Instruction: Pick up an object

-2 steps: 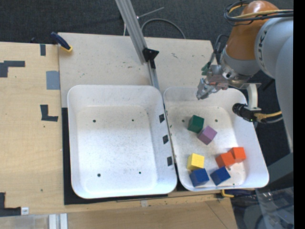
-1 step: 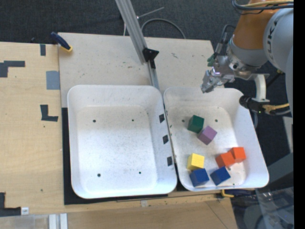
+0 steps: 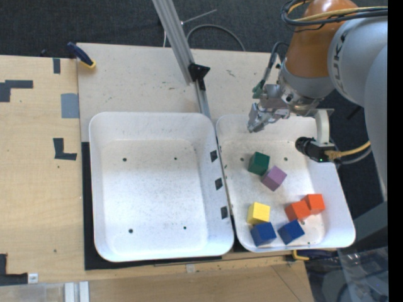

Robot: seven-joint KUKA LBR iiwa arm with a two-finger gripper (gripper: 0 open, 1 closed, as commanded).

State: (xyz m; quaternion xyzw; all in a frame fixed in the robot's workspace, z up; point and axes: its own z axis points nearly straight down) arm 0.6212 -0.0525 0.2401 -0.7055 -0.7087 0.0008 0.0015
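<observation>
Counter (image 3: pixel 38 168) first, then the left bin (image 3: pixel 151 124); right bin (image 3: pixel 343 222) holds the green cube (image 3: pixel 258 163) touching the purple cube (image 3: pixel 273 178), plus yellow cube (image 3: pixel 258 212) above two blue cubes. Tool (image 3: pixel 258 123) hovers above the far rim; its grip I cannot tell.

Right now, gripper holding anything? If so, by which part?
Nothing held. The gripper hangs over the right bin's far edge; the green block and other blocks lie on the bin floor.
</observation>
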